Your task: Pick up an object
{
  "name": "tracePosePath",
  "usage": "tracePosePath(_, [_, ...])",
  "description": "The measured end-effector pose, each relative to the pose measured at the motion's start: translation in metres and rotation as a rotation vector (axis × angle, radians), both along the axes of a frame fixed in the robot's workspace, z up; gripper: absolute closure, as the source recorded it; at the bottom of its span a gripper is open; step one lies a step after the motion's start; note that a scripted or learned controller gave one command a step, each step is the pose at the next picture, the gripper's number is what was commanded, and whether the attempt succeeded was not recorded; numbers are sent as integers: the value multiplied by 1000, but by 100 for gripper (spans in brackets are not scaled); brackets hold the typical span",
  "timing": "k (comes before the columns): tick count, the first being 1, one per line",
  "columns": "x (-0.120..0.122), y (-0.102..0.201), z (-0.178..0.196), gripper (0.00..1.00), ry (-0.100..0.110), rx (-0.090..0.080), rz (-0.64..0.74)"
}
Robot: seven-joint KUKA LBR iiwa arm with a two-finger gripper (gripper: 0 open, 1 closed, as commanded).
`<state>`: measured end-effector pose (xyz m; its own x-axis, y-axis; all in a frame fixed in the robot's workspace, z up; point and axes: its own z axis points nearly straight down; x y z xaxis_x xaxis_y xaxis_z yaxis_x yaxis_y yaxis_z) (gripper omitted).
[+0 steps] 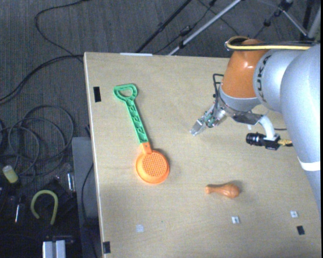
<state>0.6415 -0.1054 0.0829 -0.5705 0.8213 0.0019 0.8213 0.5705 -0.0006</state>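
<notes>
A toy strainer lies on the pale wooden bench top [167, 79], left of centre. Its green handle [132, 113] runs down to a round orange mesh head [152, 167]. An orange drumstick-shaped piece [224, 190] lies on its side lower down, right of centre. My gripper [198, 128] hangs off the orange-banded wrist [242, 77], pointing down and to the left. It is over bare wood, well right of the strainer and above the drumstick in the picture, touching neither. Nothing shows in its grasp.
The arm's grey body [304, 101] covers the bench's right side, with a black fitting [260, 140] beside the wrist. Small markers [235, 219] dot the bench near the front edge. Cables [32, 128] and tripod legs [220, 12] lie on the floor around it.
</notes>
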Motion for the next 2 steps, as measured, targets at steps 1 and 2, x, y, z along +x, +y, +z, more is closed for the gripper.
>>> tracePosePath(1, [-30, 13, 101, 100, -1, -2, -256])
tracePosePath(2, [-24, 142, 100, 100, 1, -1, -311])
